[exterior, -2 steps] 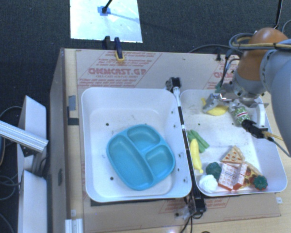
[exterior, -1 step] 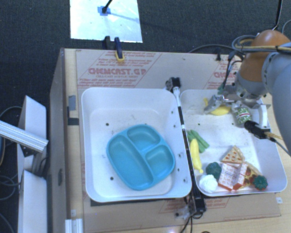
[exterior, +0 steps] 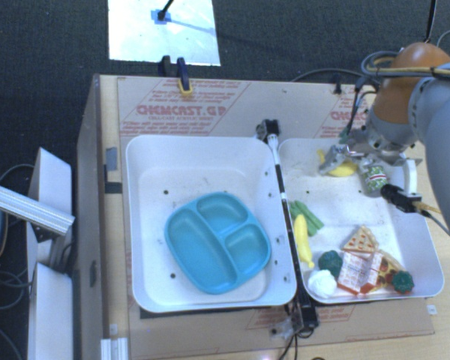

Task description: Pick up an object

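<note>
While the arm (exterior: 427, 96) reaches in from the right over the far end of the right bin (exterior: 427, 255), its gripper (exterior: 343, 158) sits low beside a small yellow object (exterior: 343, 170) – a toy piece, likely light and hard plastic, smooth enough to slip. Whether the fingers are spread or pressed together cannot be told; the metal parts blur against the yellow piece, and nothing is clearly seen between them. A small green-labelled can (exterior: 373, 178) stands just beside the yellow piece, on its right. If the yellow piece is the target, a grip across its narrow middle seems best, since the ends look rounded.

Room is tight there: the bin's far wall is near, and the can crowds one side. Nearer the camera lie a banana (exterior: 303, 240), green beans (exterior: 307, 216), broccoli (exterior: 331, 261), a white lump (exterior: 322, 283), a pizza wedge (exterior: 360, 240) and a red-and-white packet (exterior: 354, 272) – bunched along the near wall, with bare floor between them and the gripper. In the left bin (exterior: 154, 167) a blue divided tray (exterior: 217, 240) lies flat with open floor around it
</note>
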### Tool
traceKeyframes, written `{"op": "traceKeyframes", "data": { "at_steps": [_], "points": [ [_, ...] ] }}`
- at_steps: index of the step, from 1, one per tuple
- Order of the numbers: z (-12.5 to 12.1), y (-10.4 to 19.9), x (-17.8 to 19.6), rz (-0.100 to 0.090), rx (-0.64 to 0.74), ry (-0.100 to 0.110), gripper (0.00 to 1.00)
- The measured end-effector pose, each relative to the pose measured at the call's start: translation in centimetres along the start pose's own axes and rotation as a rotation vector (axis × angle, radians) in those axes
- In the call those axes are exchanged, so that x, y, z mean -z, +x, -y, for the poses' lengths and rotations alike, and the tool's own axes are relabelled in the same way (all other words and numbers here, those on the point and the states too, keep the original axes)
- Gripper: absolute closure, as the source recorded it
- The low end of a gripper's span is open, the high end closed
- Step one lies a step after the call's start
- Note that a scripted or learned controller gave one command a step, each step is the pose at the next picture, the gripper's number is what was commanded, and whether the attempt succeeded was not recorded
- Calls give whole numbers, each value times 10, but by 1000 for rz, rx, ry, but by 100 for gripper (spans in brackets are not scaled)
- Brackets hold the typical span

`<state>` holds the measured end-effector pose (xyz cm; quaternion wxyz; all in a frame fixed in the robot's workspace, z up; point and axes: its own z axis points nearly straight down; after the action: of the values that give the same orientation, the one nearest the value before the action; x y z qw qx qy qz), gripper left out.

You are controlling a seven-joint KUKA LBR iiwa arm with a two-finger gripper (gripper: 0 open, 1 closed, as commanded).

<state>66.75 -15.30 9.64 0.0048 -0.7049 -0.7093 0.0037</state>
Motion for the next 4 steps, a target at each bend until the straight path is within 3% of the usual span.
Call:
{"op": "traceKeyframes", "data": {
  "at_steps": [1,2,3,4],
  "points": [
    [36,98,89,2,-2,-17,100],
    [48,59,107,3,-5,-14,100],
    [48,59,106,2,-4,-14,0],
    [51,-9,102,4,-5,-14,0]
  ]
}}
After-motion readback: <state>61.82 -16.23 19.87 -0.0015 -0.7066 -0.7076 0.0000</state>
